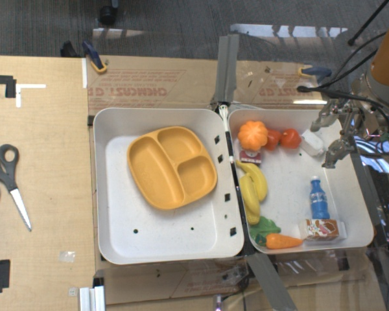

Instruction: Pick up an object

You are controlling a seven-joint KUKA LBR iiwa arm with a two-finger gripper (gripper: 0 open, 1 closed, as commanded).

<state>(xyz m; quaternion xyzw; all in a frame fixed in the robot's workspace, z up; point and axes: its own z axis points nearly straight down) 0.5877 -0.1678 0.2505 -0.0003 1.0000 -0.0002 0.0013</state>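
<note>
The right bin (356, 193) holds several toy items. An orange fruit (253, 135) and a red tomato (290, 138) lie at its far side, with a small red box (249, 158) just below the orange. A yellow banana (253, 185) lies along the left wall. A carrot (284, 241) on a green piece (266, 226) sits at the near left. A blue bottle (319, 199) and a snack packet (322, 229) lie near the right. My gripper (329, 138) hangs over the bin's far right corner, open, with nothing between its fingers. A white block (311, 142) lies just left of it.
The left bin (110, 193) holds a yellow divided plate (173, 166). Scissors (10, 180) lie on the wooden bench at the far left. Cables run around the arm at the right edge.
</note>
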